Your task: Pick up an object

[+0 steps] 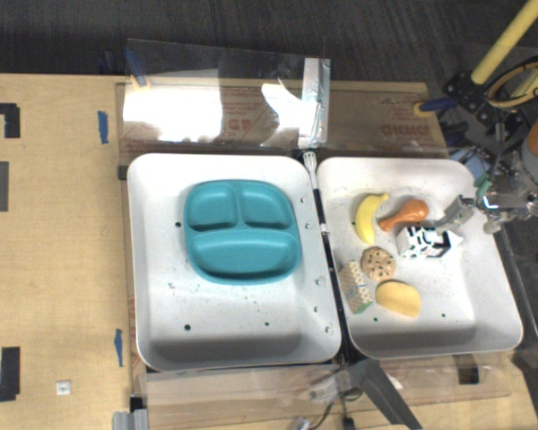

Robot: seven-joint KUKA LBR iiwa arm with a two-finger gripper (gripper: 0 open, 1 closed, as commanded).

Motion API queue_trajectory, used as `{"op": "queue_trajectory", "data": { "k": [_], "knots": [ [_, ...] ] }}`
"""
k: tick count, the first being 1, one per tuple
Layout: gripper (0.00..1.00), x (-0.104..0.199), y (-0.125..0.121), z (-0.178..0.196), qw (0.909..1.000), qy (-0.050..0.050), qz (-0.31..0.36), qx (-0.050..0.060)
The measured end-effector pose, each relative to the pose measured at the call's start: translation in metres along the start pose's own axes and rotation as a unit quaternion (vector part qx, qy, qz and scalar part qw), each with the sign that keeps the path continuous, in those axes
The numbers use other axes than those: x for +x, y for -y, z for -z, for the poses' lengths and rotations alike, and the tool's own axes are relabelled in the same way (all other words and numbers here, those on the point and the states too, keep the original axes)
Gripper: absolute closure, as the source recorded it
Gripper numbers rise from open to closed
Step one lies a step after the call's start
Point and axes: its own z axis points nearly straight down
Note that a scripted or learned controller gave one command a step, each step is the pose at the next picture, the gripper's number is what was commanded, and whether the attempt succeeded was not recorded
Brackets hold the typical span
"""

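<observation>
The right bin [484, 316] holds several small things. A yellow banana [368, 216] lies next to an orange drumstick-shaped toy [405, 213]. A black-and-white toy [426, 242] sits just right of them. Nearer the front are a round brown cookie [377, 262], a yellow lemon-like fruit [398, 297] and a small speckled packet [355, 287]. My gripper [466, 209] hangs at the bin's right rim, just right of and above the black-and-white toy, with the grey wrist behind it. Nothing is seen held in it.
The left bin [152, 312] carries a teal divided plate [241, 230]. A clear plastic sheet [224, 101] stands behind the bins. Cables and a yellow bar [511, 34] crowd the upper right beside the arm.
</observation>
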Motion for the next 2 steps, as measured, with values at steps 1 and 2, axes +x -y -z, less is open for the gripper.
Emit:
{"op": "queue_trajectory", "data": {
  "k": [1,2],
  "knots": [
    [0.00,0.041,0.012,-0.099,0.9998,-0.001,0.018,0.003],
    [0.00,0.079,-0.048,-0.113,0.9968,0.003,0.079,-0.007]
  ]
}}
